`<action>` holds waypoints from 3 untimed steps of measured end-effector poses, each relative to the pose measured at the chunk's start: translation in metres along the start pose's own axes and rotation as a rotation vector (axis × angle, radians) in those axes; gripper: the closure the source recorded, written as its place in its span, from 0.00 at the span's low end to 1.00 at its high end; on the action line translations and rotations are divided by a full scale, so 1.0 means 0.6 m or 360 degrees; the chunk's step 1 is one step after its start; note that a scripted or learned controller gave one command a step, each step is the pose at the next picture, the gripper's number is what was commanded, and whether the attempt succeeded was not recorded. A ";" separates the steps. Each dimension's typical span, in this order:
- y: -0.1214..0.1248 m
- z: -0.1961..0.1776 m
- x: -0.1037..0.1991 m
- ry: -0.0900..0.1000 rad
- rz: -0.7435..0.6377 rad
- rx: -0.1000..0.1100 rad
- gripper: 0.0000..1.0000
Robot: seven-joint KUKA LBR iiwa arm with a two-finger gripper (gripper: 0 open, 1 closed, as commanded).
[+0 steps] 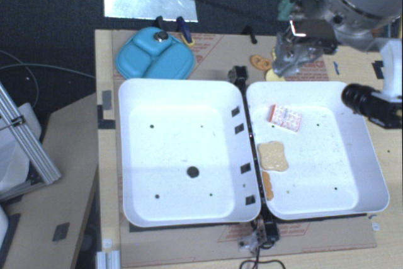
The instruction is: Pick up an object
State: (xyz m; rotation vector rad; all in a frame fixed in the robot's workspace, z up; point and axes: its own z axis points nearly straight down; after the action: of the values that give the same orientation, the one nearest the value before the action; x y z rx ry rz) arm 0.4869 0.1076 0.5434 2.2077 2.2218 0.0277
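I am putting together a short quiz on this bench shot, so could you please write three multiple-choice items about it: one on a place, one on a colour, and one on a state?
1. Where does the tan slice of bread lie?
A. in the left bin
B. in the right bin
C. on the blue lid

2. What colour is the lid behind the left bin?
A. blue
B. green
C. yellow

3. Where is the gripper?
A. low over the bread
B. above the bench behind the right bin
C. inside the left bin

Answers:
1 B: the slice of bread rests on the floor of the right bin, near the divider.
2 A: the lid behind the left bin is light blue.
3 B: the gripper hangs beyond that bin's far rim, over the cardboard.
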 end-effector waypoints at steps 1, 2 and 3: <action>-0.006 0.199 0.015 -0.0013 0.0008 0.0045 1.00; -0.002 0.170 0.015 -0.0007 0.0002 0.0022 1.00; -0.005 0.215 -0.142 -0.0013 0.0024 0.0028 1.00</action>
State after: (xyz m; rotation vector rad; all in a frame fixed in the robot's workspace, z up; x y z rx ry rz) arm 0.4868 0.0234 0.4137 2.2292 2.2098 -0.0010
